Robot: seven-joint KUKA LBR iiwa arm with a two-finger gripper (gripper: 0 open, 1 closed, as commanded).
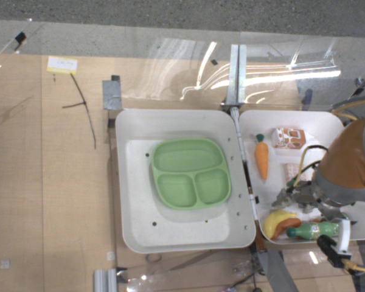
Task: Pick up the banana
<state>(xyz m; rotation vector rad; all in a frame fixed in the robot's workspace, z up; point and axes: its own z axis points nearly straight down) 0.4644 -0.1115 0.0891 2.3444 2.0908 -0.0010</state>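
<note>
A robot lab: wooden bench [48, 181], white bins [129, 181], clear guard screen [170, 59].

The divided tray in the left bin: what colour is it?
Light green, tray; camera view shows it best.

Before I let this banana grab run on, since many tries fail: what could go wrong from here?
1. The banana lies tight in the right bin's near corner, touching a brown item and a green bottle; the gripper may catch one of those instead.
2. The bin wall beside the banana leaves little room, so a finger may hit the rim.
3. The carrot lies well clear, so it seems safe.
</note>
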